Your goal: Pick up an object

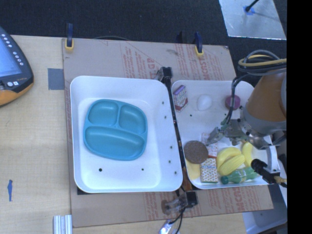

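1. Gripper (218, 134): a metallic two-finger tool at the end of the grey arm (265, 104), which enters from the right with its orange band above the wrist. It sits low inside the right bin (214, 87). Whether it is wide, narrow or holding anything cannot be told from this view.
2. Just below and beside the gripper: a brown round disc (196, 151), lying flat near the bin's left wall.
3. Below and to the right of the gripper: yellow banana-like pieces (230, 160), bunched together, with a green item (239, 177) just under them along the bin's lower edge.
4. Directly below the gripper, beyond the disc: a small printed packet (209, 170), touching the yellow pieces on its right; a pale yellow flat piece (193, 170) lies just left of it.
5. Above the gripper: a white rounded object (204, 102) and, to its right, a small purple object (232, 101), close to the arm.
6. Above and to the left of the gripper: a small carton with red and white print (180, 95), standing near the bin's upper left corner.
7. Well to the left of the gripper: the left bin (122, 84), holding a blue divided plate (116, 129) with three compartments.
8. Under both bins: a cardboard sheet (146, 57) clamped to the wooden bench (29, 145).
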Controlling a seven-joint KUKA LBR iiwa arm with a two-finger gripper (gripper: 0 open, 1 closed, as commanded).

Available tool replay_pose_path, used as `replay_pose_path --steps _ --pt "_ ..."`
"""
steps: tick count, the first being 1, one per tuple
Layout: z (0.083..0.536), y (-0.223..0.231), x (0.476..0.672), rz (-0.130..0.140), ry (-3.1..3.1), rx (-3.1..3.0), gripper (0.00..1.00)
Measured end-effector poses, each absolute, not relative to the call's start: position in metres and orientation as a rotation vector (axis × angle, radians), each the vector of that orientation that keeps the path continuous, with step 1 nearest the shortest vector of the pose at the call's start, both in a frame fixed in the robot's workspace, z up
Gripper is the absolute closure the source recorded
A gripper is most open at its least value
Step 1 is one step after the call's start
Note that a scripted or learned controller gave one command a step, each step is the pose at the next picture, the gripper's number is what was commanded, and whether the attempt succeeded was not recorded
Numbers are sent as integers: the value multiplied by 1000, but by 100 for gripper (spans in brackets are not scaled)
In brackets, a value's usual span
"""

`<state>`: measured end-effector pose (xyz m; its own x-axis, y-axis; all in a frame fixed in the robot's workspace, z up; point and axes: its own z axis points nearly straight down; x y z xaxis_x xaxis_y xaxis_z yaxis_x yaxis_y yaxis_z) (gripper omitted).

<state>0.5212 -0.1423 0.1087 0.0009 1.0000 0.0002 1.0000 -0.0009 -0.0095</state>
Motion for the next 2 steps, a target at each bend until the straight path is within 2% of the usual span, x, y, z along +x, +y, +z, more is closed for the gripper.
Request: replay_pose_path --steps 1,2 --pt "130 -115 663 -11 -2241 -2216 0" --pt "217 -67 595 3 -2226 -2210 0"
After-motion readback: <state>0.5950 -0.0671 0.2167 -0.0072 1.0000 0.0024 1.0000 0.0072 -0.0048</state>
